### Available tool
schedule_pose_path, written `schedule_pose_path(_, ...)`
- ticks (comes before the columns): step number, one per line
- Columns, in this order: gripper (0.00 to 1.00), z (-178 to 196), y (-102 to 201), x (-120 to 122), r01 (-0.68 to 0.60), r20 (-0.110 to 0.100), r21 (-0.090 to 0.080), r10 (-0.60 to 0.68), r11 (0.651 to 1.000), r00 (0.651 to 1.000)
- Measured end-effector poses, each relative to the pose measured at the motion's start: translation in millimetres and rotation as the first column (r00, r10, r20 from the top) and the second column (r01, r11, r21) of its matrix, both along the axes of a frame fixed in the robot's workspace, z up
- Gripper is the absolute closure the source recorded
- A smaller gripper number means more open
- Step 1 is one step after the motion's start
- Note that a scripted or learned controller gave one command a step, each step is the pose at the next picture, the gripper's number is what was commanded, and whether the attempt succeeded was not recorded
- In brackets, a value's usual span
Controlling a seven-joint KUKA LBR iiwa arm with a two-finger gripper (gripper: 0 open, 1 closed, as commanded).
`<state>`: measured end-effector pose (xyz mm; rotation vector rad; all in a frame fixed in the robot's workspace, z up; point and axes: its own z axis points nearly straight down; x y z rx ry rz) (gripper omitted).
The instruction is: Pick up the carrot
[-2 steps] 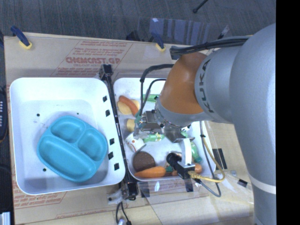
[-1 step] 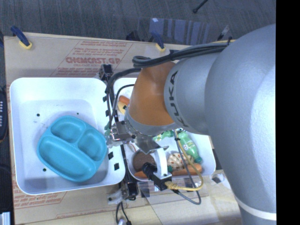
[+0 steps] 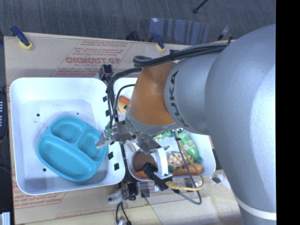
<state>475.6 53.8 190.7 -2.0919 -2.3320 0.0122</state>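
Carrot [image 3: 186, 171] sits low in the right bin [image 3: 209, 159], lying roughly flat along the front wall, orange body partly covered by cabling. I see it just below a round patterned item [image 3: 176, 161] and near a green bottle [image 3: 188, 146] that lies tilted toward the bin's right side. A dark brown round piece [image 3: 139, 161] is to the carrot's left. My arm [image 3: 197, 93] comes in from the right and hangs over most of that bin, orange band [image 3: 149, 97] above the wrist. Gripper [image 3: 106, 139] reaches across the divider between the bins, close to the rim of the blue divided plate [image 3: 65, 149] in the left bin [image 3: 28, 125]; I can't tell how far the claw is spread or whether anything is in it, too small and cluttered. Carrot looks apart from the gripper, well to its right. Yellow cable [image 3: 185, 187] loops at the right bin's front edge
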Motion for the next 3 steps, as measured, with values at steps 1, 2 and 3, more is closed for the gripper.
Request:
schedule_pose_path(1, 0.00, 0.3, -42.7, 74.1, 0.256, 0.005, -0.003, -0.256, 0.967, 0.967)
schedule_pose_path(2, 0.00, 29.9, -122.9, 92.3, 0.301, 0.005, -0.004, -0.301, 0.954, 0.954)
schedule_pose_path(3, 0.00, -101.8, -151.8, 69.5, 0.320, -0.001, -0.001, -0.320, 0.947, 0.947)
